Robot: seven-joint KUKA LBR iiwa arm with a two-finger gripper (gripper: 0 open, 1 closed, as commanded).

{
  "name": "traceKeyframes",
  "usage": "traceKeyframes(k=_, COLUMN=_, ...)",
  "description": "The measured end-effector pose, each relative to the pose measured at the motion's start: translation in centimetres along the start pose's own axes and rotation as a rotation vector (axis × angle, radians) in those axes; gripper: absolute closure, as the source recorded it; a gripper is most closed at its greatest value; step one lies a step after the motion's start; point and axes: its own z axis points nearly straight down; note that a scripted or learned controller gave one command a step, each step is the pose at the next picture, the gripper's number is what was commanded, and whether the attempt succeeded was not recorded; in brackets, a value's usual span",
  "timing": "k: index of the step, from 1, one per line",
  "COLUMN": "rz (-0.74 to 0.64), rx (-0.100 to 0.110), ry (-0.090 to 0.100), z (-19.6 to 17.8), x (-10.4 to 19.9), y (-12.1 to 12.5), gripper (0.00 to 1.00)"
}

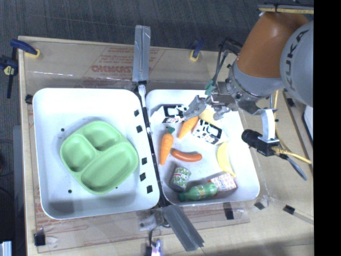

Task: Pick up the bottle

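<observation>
Green glass-look bottle (201, 191) lies on its side along the right bin's (250, 167) near wall, beside a small can (180, 178). Gripper (196, 109) hovers over the far corner — well apart from the bottle — its state impossible to tell.

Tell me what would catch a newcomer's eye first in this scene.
The big grey and orange arm reaching in from the right, its end effector low over the far part of the right bin. Next, the green divided plate lying alone in the left bin. Then the clutter of the right bin: two carrots, a sausage, a banana and the green bottle lying on its side along the near wall.
</observation>
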Motion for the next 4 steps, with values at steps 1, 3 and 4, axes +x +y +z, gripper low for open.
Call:
traceKeyframes(k=1, rz=0.282, rx=0.001, ry=0.001, z=8.0, x=0.1, y=-8.0, gripper=0.0)
traceKeyframes(k=3, rz=0.145, rx=-0.001, ry=0.002, z=19.7, x=-0.6, y=-7.9, gripper=0.0)
traceKeyframes(k=4, rz=0.176, rx=-0.004, ry=0.002, z=15.7, x=-5.3, y=-7.9, gripper=0.0)
